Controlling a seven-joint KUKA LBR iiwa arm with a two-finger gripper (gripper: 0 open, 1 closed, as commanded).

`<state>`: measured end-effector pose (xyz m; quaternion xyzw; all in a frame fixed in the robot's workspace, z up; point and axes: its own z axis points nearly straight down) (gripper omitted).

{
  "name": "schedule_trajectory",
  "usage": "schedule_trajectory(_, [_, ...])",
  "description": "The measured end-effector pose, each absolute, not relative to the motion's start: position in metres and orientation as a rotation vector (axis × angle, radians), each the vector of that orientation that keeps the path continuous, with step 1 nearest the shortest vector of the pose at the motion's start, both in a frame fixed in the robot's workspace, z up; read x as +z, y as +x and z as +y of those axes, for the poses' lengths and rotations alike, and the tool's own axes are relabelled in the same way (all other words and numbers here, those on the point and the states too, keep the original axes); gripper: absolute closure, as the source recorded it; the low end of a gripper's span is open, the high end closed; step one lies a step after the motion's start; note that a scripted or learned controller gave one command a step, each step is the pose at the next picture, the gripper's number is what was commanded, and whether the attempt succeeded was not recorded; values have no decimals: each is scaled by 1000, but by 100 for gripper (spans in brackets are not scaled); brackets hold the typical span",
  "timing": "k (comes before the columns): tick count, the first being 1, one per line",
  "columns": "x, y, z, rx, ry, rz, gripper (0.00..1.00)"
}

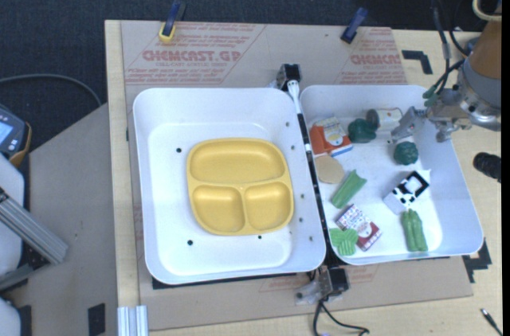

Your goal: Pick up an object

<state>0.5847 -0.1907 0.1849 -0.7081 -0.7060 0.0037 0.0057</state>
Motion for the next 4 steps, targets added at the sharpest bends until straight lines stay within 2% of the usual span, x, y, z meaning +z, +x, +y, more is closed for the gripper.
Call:
schedule_trajectory(1, [193, 588, -190, 0, -2222, -2222, 0])
schedule_trajectory(3, [81, 586, -196, 5, -2217, -2217, 0])
schedule_trajectory(4, [96, 588, -197, -1, -2223, -2222, 100])
